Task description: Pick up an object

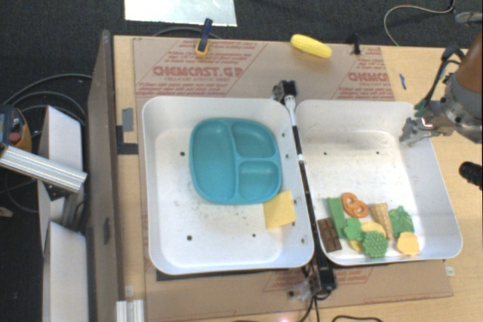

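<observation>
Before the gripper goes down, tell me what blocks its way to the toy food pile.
Nothing visible. The gripper sits at the right bin's far right rim; bare floor lies between it and the pile.

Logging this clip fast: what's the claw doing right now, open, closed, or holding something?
Claw: cannot be told; it sits at the right bin's far right edge, with nothing visibly in it.
</observation>
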Motion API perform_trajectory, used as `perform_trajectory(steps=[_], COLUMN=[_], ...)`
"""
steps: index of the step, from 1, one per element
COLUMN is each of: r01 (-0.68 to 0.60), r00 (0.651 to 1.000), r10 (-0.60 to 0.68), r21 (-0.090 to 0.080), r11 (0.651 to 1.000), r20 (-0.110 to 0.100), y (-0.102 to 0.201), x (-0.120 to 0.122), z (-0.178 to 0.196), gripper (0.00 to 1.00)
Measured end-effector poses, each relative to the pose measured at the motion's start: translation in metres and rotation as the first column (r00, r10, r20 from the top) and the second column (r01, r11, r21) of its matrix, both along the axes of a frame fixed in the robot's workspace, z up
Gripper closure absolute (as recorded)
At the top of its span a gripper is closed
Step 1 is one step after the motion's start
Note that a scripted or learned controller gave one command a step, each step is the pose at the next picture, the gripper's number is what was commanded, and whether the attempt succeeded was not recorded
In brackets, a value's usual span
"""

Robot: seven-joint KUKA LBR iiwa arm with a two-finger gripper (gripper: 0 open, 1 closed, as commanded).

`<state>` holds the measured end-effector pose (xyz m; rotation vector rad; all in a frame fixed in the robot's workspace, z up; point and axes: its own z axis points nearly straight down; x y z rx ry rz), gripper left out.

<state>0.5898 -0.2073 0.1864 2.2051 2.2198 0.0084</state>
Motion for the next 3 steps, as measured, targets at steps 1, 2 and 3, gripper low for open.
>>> perform_trajectory(steps=[1, 2, 3], r01=[0.001, -0.008, 0.003], r00=[1.0, 1.0, 1.0], r10=[-0.001, 0.008, -0.003], r21=[0.003, 0.01, 0.005], r11=[1.0, 1.0, 1.0], r20=[-0.007, -0.014, -0.011], y=[0.001, 0.129, 0.121], x=[0.001, -0.011, -0.01], z=[0.026, 0.007, 0.008], gripper=[1.0, 1.0, 0.0])
